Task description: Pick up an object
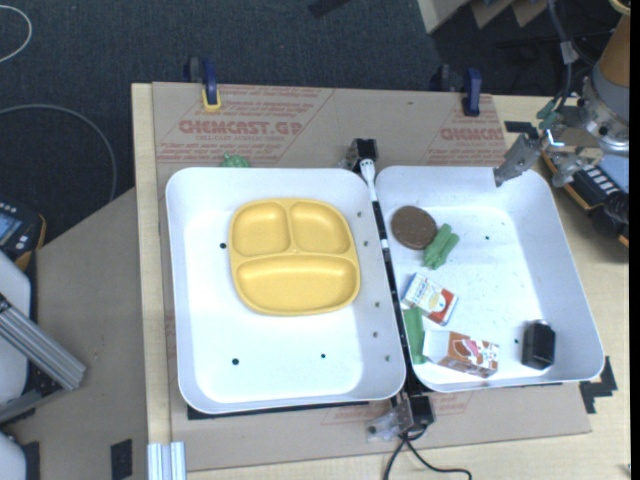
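The right bin [560, 258] holds a brown round disc [412, 226], a green piece [440, 246] beside it, a small white and red packet [430, 299], a green stick [413, 333], a second red and white packet [464, 353] and a black block [538, 345]. A yellow divided plate [294, 256] lies in the left bin [200, 318]. My gripper [530, 171] hangs over the far right corner of the right bin, apart from every object. It is open with nothing between its fingers.
The bins sit on a cardboard sheet [300, 118] held by two blue clamps [209, 80] at the back. A black and white rod [372, 193] lies along the seam between the bins. Cables and equipment crowd the right edge.
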### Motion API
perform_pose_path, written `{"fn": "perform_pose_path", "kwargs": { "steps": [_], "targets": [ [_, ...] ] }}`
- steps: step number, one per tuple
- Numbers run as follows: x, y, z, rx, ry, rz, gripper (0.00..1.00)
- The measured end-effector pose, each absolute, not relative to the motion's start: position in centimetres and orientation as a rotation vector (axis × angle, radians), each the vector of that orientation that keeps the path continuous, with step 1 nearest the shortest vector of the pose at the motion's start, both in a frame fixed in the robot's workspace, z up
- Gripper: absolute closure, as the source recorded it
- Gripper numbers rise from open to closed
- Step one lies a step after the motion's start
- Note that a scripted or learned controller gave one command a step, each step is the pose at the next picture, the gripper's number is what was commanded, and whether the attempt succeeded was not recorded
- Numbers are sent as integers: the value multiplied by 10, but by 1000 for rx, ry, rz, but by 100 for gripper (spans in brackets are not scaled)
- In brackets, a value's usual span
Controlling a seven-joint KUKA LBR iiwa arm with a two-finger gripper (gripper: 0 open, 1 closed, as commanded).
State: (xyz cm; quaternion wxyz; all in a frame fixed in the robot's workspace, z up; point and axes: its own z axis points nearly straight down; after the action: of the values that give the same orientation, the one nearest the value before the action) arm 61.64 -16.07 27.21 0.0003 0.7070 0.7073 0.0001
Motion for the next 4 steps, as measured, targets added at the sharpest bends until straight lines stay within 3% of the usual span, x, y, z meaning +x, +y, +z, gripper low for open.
{"fn": "perform_pose_path", "kwargs": {
  "steps": [1,2,3,4],
  "targets": [
    [617,-161,283,2217,2220,3,100],
    [607,-78,224,2219,2236,-4,100],
    [543,-10,182,2224,2233,-8,100],
    [495,65,212,2218,2233,-2,100]
  ]
}}
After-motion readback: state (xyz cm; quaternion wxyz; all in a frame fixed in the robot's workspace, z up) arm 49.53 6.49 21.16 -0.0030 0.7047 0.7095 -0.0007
